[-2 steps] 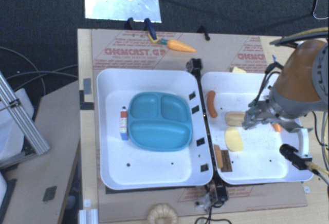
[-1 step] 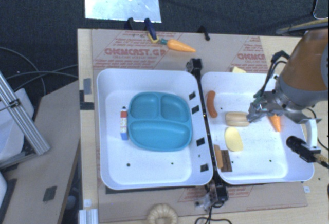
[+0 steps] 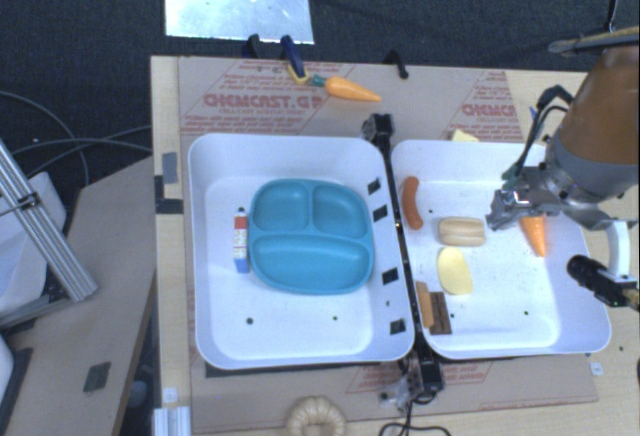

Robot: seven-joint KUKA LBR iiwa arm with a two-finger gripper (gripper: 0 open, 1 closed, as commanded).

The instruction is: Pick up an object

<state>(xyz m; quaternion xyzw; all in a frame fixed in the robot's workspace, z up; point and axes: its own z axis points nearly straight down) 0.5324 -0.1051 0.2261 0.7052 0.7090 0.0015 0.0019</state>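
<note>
1. My grey arm with its orange band (image 3: 605,114) reaches in from the right and hangs over the right-hand shallow white bin (image 3: 575,334).
2. My gripper (image 3: 512,209) sits low over that bin's right half, just left of a small orange carrot-shaped piece (image 3: 537,234). Whether it touches the carrot I cannot tell.
3. I cannot tell how my gripper is set; nothing visibly sits in it.
4. Just left of my gripper lies a tan, bun-like oblong (image 3: 461,231), and right below that a pale yellow oval slice (image 3: 455,271).
5. Further left in the same bin, near the dividing wall, lies a reddish-orange sausage-shaped piece (image 3: 411,202), lengthwise.
6. A small brown rectangular block (image 3: 432,309) rests near the bin's lower left corner.
7. The left-hand shallow white bin (image 3: 225,324) holds a teal plastic plate with three compartments (image 3: 310,234) in its middle, and a slim white, red and blue tube (image 3: 240,239) just beside the plate's left edge.
8. Beyond both bins, on the cardboard sheet (image 3: 250,99), lies a second orange carrot with a green tip (image 3: 345,89).
</note>
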